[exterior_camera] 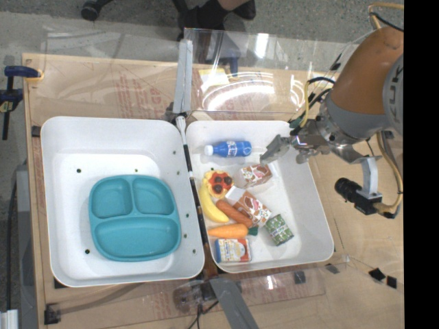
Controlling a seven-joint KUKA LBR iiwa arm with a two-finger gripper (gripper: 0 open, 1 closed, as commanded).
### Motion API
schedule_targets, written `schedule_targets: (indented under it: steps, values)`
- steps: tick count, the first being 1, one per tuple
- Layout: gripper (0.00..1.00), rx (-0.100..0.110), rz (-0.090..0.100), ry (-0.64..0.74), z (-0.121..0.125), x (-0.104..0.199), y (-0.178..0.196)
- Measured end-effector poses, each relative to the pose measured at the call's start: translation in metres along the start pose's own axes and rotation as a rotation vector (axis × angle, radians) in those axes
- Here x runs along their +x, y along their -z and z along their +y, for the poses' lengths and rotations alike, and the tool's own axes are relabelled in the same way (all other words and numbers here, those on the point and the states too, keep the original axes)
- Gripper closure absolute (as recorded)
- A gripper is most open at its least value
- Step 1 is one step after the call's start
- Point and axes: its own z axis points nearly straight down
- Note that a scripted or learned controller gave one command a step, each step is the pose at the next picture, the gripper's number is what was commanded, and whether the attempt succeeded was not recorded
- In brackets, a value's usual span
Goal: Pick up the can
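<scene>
can: green can [279,229] lying tilted, near front right corner of right bin [317,208]
gripper: gripper [269,152] over bin's back half, aperture cannot tell, nothing held
risk: crowded wrapped snack [254,209] beside can, likely mis-grasp

Claw [276,147] above can-bearing right bin [312,190]

Single fixed camera, mounted above the bench [82,88], looking down at a slant; both white bins [55,142] framed entire at moderate range, arm [367,81] entering from frame right
</scene>
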Motion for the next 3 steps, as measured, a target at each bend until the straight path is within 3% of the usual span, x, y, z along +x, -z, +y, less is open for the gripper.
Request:
schedule_targets:
  steps: [1, 2, 3]
  values:
    - [0.00, -0.007, -0.003, 0.103, 0.060, -0.017, -0.145]
    - [0.00, -0.039, -0.024, 0.128, 0.053, -0.016, -0.160]
    - [0.00, -0.042, -0.023, 0.165, 0.046, -0.012, -0.160]
